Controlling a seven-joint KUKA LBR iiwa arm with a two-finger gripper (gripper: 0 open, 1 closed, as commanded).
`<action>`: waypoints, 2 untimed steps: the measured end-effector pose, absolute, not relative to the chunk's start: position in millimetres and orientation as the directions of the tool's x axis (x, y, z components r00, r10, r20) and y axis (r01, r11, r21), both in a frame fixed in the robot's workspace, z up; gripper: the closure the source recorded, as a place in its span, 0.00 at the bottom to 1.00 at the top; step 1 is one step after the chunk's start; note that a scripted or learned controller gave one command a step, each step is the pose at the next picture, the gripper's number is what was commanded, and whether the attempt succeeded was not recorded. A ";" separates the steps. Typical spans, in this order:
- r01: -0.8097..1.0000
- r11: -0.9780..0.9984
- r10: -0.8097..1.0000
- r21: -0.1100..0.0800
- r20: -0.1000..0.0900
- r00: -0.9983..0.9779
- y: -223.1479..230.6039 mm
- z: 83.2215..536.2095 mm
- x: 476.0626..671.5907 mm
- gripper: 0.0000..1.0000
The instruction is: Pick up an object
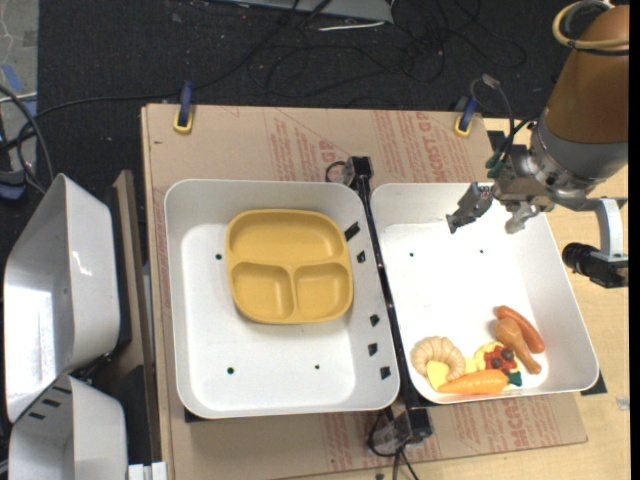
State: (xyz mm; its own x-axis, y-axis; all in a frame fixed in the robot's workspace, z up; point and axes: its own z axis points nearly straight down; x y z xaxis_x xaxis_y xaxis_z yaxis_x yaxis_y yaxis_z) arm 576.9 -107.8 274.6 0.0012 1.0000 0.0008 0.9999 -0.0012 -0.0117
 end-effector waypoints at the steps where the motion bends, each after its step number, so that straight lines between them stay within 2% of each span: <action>1: 1.000 0.001 1.000 0.000 -0.001 -0.001 -107.7 280.7 578.8 0.00; 2: 1.000 -0.002 1.000 -0.005 0.000 0.002 -117.3 223.4 578.7 0.00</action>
